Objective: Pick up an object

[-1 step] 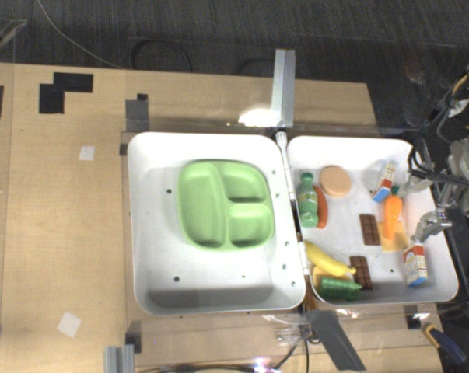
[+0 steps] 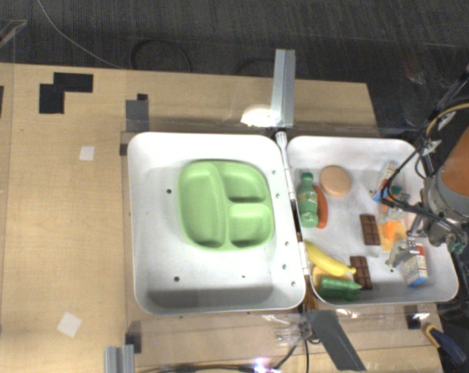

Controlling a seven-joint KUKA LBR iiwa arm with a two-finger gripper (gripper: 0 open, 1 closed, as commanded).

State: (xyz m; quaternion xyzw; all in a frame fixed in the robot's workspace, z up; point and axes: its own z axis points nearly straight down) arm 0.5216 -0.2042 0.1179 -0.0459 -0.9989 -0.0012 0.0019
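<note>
The right bin holds several small items. A green bottle lies beside a red sausage near the bin's left wall, with a round tan bun behind them. A yellow banana and a dark green vegetable lie at the front left. Two brown chocolate bars lie in the middle. My gripper hangs low over the bin's right side, just in front of an orange block and beside a small blue and white can.
The left bin bears a green divided plate. A metal post stands behind the wall between the bins. The grey arm with its orange band and cables covers the right bin's far right corner.
</note>
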